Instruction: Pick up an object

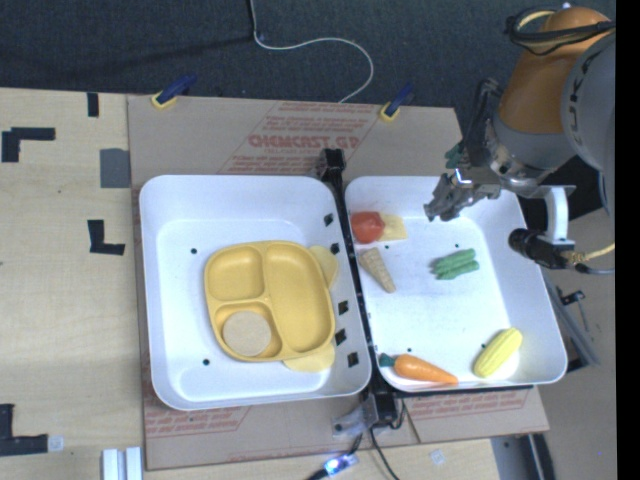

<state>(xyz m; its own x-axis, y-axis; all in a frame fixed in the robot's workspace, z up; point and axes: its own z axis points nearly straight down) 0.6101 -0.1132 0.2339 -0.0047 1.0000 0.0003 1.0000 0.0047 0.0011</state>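
Objects lie in the right bin [520, 268] — green beans [455, 264], a corn cob [497, 352], a carrot [425, 370], a tomato [367, 226], a cone [378, 269]. Above the bin's far edge hovers the tool [443, 204] — whether open or closed, I cannot tell. A yellow tray [270, 300] sits in the left bin [170, 268].

Two white bins: left bin [165, 268] and right bin [530, 318]. Pale yellow divided tray [290, 298] in the left. In the right: red tomato [367, 226], tan cone [378, 268], green beans [455, 264], yellow corn [497, 352], orange carrot [425, 370] with green tip. Brown cardboard [290, 138] with red lettering; blue clips [174, 90]; white cable [320, 43] on dark grey cloth.
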